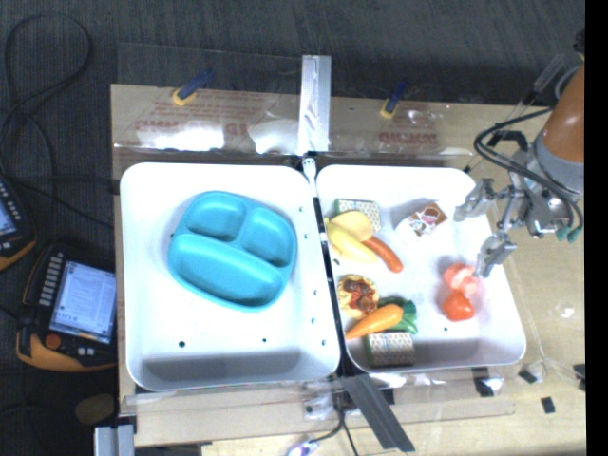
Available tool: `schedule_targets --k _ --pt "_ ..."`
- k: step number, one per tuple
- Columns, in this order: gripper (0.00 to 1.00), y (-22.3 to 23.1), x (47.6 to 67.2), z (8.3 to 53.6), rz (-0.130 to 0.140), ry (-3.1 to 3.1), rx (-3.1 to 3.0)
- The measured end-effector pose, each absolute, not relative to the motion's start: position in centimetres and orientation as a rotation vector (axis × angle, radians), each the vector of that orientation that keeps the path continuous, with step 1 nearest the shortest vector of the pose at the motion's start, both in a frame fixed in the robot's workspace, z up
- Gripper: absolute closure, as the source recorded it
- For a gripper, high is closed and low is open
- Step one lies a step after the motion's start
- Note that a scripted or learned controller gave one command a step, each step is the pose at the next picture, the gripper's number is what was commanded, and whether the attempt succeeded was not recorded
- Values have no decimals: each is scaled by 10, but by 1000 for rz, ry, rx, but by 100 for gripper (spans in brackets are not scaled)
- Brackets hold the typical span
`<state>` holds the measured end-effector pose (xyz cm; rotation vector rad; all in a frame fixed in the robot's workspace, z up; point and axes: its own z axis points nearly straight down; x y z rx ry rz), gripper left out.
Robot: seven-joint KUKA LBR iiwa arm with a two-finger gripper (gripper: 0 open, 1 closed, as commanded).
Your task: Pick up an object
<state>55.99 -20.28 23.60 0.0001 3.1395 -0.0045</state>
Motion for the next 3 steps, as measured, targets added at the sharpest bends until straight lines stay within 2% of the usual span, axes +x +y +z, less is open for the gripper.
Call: schedule_targets --k 1,2,3 --pt "0 -223 531 130 -4 3115 409" --pt "0 -149 543 92 -1 3049 690" --pt "100 -149 544 103 -8 3047 688"
